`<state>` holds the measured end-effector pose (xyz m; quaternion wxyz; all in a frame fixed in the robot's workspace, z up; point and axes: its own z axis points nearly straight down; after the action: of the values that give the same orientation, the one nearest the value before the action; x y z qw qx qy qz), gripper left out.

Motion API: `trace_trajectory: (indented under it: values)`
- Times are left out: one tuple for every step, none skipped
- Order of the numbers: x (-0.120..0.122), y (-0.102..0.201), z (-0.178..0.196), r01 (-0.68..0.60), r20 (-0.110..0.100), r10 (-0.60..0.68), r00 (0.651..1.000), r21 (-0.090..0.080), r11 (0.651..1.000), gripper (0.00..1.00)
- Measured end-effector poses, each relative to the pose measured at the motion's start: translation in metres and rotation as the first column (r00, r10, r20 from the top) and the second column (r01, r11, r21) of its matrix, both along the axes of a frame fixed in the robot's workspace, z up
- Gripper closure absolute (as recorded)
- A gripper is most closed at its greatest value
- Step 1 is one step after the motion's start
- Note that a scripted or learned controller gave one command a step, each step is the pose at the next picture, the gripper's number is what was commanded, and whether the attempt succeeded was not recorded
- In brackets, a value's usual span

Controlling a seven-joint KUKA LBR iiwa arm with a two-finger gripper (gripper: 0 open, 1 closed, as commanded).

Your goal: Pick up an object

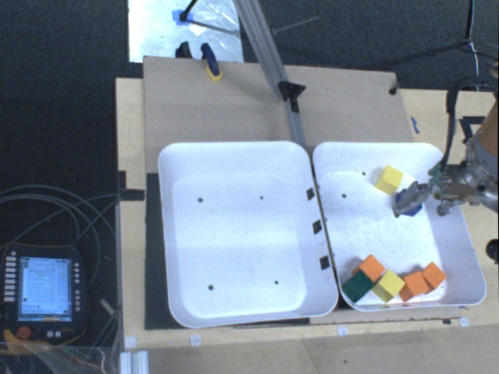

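Over the right-hand bin, seen on my monitor from the fixed overhead camera, the gripper reaches in from the bin's right wall, its grey wrist trailing off toward the frame edge. A blue block sits at the gripper's tip, but from my seat I cannot tell whether the tool is open, closed or actually clamped on it — the tip and block blur together. Just beyond the tip, toward the bin's far wall, a yellow block lies by itself on the white floor. Against the bin's near wall a cluster huddles: an orange block, a dark green block touching it, a second yellow block beside those, and two more orange blocks toward the near right corner. Left of this bin, touching it along a shared edge, stands the left-hand bin. Farther left still — off the bench, on dark carpet — my view takes in a control pendant with its lit screen and looping cables.
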<state>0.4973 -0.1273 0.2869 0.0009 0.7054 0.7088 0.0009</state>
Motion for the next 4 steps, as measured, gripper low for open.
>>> trace_trajectory:
  values:
    - [0.0, 0.0, 0.0, 0.001, 0.001, -0.001, 1.0, 0.0, 1.0, 0.0]
    - [0.005, 0.008, -0.047, 0.002, -0.005, -0.002, 1.0, 0.001, 1.0, 0.0]
    - [0.002, 0.009, -0.11, 0.003, -0.007, -0.002, 1.0, 0.001, 1.0, 0.0]
    - [0.003, 0.01, -0.172, 0.003, -0.007, -0.003, 1.0, 0.002, 1.0, 0.0]
